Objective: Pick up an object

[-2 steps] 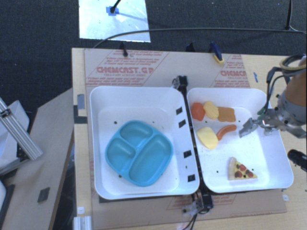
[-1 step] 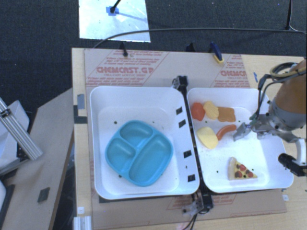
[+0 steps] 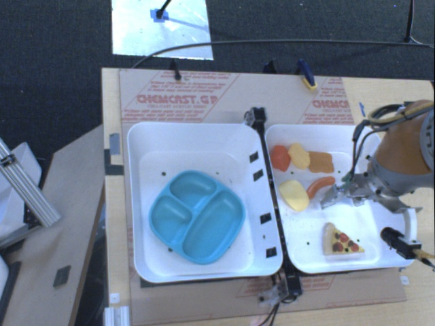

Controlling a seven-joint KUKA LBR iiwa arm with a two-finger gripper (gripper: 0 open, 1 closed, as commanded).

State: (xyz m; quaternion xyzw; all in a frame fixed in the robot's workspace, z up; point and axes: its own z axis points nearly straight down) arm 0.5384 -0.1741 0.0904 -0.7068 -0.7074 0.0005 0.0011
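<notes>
Grey hand low, nr sausage

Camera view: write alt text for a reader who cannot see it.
A grey and orange robot arm reaches from the right, its gripper low over the right bin, which holds toy food: a pizza slice, a sausage and yellow and orange pieces. The left bin holds a blue divided plate.

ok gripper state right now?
Gripper: cannot be told. It sits low in the right bin, beside the sausage; nothing is seen held.
</notes>
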